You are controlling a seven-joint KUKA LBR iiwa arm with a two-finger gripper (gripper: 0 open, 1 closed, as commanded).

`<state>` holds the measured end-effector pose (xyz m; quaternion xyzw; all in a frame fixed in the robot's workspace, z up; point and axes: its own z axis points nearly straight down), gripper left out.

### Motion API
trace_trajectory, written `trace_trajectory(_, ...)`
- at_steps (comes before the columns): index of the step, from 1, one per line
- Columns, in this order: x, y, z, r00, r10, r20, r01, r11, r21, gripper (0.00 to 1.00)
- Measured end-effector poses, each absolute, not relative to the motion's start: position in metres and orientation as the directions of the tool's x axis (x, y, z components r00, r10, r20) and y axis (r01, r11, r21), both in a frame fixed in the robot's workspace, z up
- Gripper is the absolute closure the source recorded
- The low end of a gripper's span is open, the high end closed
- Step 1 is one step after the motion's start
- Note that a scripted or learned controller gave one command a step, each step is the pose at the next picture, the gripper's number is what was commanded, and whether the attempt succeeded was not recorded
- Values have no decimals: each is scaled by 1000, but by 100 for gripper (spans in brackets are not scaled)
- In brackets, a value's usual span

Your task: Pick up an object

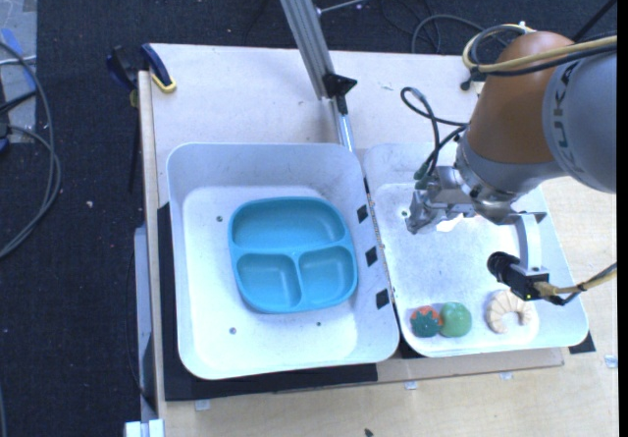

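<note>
Near edge, right bin (564, 258): a green ball (455, 318), a small teal and red toy (424, 322) touching its left side, and a cream shell-shaped piece (510, 311) just right of them, all along the bin's lower rim. Mid frame: my gripper (420, 216) hangs over the same bin's upper left floor, apart from all three; how wide my jaws stand I cannot tell. Left bin (196, 229): a blue divided plate (292, 254). Upper frame: a slanted metal rail (299, 8).

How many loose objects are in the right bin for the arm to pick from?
3, all along the near edge: a teal toy, a green ball touching it, and a cream shrimp-like toy further right. The arm may hide more.
</note>
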<state>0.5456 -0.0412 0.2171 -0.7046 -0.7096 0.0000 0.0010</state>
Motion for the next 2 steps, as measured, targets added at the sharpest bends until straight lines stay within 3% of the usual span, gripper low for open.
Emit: trace_trajectory(2, 525, 62, 214, -8, 1000, 1, 1000, 8, -3, 100)
